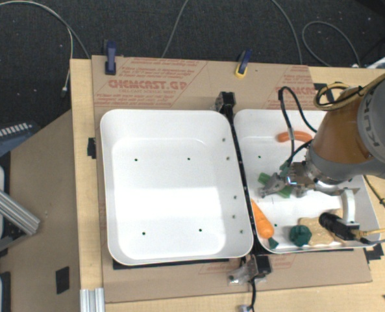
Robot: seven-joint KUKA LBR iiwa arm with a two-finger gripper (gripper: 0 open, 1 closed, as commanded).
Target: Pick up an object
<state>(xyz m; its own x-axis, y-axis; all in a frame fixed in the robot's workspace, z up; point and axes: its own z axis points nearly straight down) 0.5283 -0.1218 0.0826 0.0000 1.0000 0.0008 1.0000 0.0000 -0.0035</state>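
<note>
**Two white bins on a cardboard-topped worktop, arm low in the right one**

The worktop (153, 86) is covered in brown cardboard with red print and stands on dark carpet (36, 25) crossed by thin pale cables. The end effector (275, 186) is down inside the right bin (257, 125), near its middle. Whether it is open or closed cannot be told from this angle, and nothing can be seen gripped in it. A small green piece (263, 177) lies just beside its tip, on the left; contact is unclear.

The grey arm (348, 142), with its orange band, reaches in from the right over that bin.

Five loose things lie in the right bin: three green, two orange. Besides the green piece at the tip, a dark green lump (300, 234) and a tiny green bit (272, 244) sit along the near wall. A carrot-shaped orange piece (263, 221) lies by the near left wall, and an orange strip (295, 136) lies at the far side.

The left bin (173, 187) touches the right one. Two clamps, one blue (110, 57) and one blue and yellow (243, 64), grip the worktop's far edge.
</note>
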